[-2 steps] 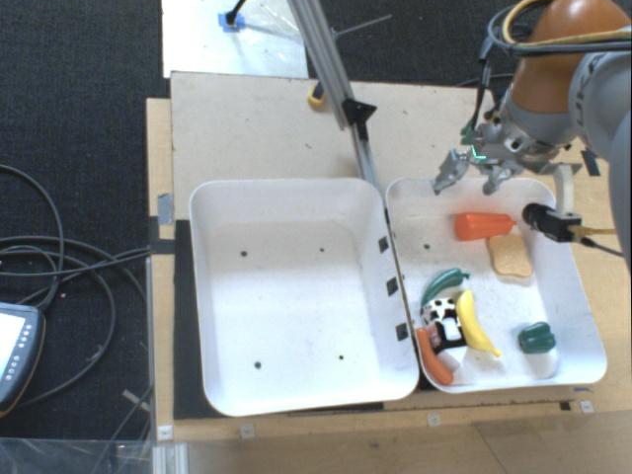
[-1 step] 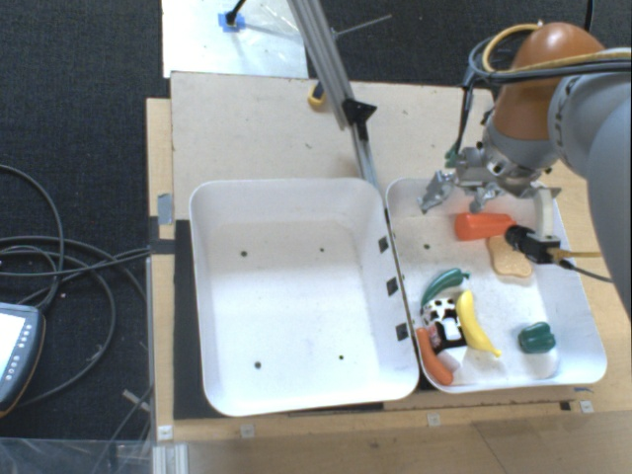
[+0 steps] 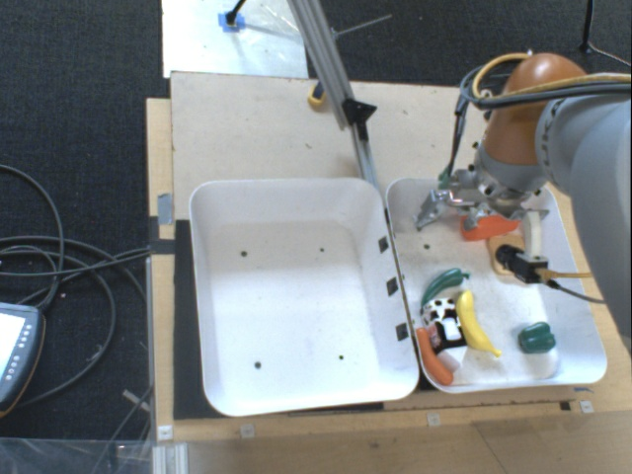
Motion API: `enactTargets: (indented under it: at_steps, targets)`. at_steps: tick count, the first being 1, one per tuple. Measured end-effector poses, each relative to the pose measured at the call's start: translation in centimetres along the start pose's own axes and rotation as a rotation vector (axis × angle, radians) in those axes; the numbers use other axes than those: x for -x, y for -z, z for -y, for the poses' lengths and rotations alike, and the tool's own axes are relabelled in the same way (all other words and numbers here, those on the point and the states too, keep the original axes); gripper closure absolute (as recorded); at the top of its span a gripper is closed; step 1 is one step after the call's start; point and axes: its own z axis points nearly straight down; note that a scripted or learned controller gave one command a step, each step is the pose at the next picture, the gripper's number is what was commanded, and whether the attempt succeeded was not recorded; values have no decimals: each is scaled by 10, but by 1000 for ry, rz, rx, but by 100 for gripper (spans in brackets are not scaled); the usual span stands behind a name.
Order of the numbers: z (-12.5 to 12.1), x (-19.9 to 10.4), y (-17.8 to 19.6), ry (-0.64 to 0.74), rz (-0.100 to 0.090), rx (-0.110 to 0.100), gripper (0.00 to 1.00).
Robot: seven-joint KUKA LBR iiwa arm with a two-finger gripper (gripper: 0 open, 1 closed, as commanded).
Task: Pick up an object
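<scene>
The right bin (image 3: 583, 363) holds several small items. A yellow banana (image 3: 476, 324) lies beside a black-and-white object (image 3: 446, 326), with an orange carrot (image 3: 434, 355) at the bin's front left corner. A long green vegetable (image 3: 444, 284) lies just above them, and a dark green pepper (image 3: 536, 338) sits at the front right. An orange object (image 3: 489, 228) lies at the back, partly under the arm. My gripper (image 3: 433, 208) hangs low over the back left part of this bin, just left of the orange object. Nothing shows in its grasp.
The left bin (image 3: 212, 205) stands beside the right one, sharing a dividing wall (image 3: 393, 284). A slanted metal pole (image 3: 331, 57) crosses the bench behind the bins. A black connector and cable (image 3: 518, 262) hang off the arm over the right bin.
</scene>
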Motion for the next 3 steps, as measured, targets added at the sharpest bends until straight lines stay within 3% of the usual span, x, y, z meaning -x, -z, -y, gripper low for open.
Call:
enactTargets:
  at_steps: [1,2,3]
  targets:
    - [-1,-1,-21,1,0,3,0]
    - [-2,0,-9,1,0,8,100]
    - [1,2,37,0,0,10,100]
